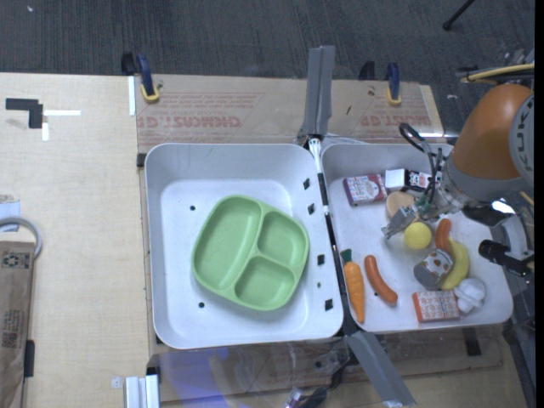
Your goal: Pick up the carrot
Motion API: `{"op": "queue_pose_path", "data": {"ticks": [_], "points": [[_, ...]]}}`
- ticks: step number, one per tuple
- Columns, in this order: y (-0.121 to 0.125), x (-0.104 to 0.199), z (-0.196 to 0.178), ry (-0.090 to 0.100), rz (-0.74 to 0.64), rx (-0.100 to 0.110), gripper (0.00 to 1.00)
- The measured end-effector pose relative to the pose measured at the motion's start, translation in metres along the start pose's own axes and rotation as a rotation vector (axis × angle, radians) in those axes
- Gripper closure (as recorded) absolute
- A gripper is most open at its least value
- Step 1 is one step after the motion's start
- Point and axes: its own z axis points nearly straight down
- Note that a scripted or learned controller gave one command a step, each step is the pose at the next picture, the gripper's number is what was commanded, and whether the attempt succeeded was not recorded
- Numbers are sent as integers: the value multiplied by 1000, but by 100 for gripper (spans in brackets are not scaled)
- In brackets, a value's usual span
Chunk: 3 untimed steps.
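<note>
Lying against the right bin's (501,308) left wall, the carrot (354,291) sits apart from the claw (405,219), which hovers released just beside a lemon (417,235).

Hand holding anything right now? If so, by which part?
Cannot tell. The hand sits low in the right bin, beside the lemon. The carrot lies apart at the bin's left edge, untouched.

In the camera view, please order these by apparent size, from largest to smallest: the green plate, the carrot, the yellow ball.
1. green plate
2. carrot
3. yellow ball

The plate is by far the largest.
</note>
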Motion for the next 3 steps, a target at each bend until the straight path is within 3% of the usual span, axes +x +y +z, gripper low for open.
{"op": "queue_pose_path", "data": {"ticks": [1, 2, 3], "points": [[-56, -40, -97, -2, -123, -2, 0], [10, -29, -13, -3, -583, -3, 0], [17, -31, -42, -4, -401, -4, 0]]}}
